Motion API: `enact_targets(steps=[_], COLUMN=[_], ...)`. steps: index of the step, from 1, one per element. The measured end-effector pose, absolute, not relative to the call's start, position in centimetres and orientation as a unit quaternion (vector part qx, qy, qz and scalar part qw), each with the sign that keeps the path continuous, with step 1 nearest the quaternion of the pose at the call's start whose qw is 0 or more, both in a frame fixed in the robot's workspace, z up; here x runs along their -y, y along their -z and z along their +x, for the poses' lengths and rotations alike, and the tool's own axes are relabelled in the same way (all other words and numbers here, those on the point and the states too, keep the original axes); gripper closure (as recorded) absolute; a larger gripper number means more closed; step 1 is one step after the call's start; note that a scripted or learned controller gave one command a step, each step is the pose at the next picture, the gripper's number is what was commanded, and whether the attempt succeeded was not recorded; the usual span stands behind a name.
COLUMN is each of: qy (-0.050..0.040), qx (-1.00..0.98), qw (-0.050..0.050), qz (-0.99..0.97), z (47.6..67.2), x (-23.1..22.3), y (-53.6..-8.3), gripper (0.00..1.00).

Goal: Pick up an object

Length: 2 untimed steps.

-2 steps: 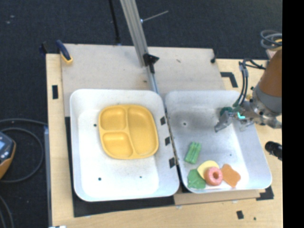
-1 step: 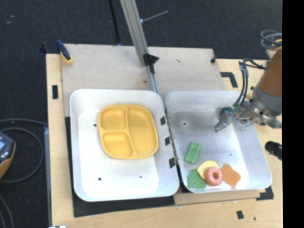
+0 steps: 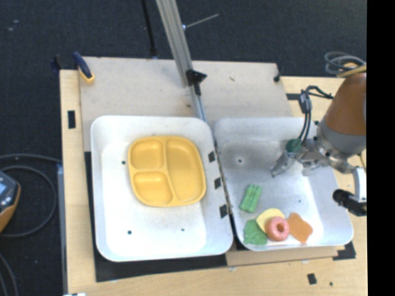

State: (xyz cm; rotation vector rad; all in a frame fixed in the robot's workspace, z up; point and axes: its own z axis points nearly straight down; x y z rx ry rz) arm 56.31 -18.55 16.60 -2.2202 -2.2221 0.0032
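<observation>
The right bin (image 3: 259,140) holds several small toys near its front edge. A light green ridged block (image 3: 250,198) lies alone toward the middle. Clustered in front of it are a dark green piece (image 3: 253,233), a yellow disc (image 3: 269,217), a pink ring (image 3: 278,229) and an orange piece (image 3: 300,227). My gripper (image 3: 291,164) hangs over the bare back part of this bin, up and to the right of the light green block, well apart from every toy. Nothing shows in it.
The left bin (image 3: 111,227) holds a yellow divided plate (image 3: 166,169). A metal post (image 3: 176,32) rises behind the seam between the bins. The arm's orange band (image 3: 347,106) stands over the right bin's far right side.
</observation>
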Motion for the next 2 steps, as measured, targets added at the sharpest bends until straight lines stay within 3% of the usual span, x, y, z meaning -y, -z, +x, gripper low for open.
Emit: enact_targets(steps=[2], qy=[-0.0001], qx=[0.706], qw=[-0.001], qz=[-0.708], z=[56.0], x=[19.0], y=[-10.1], gripper=[0.0])
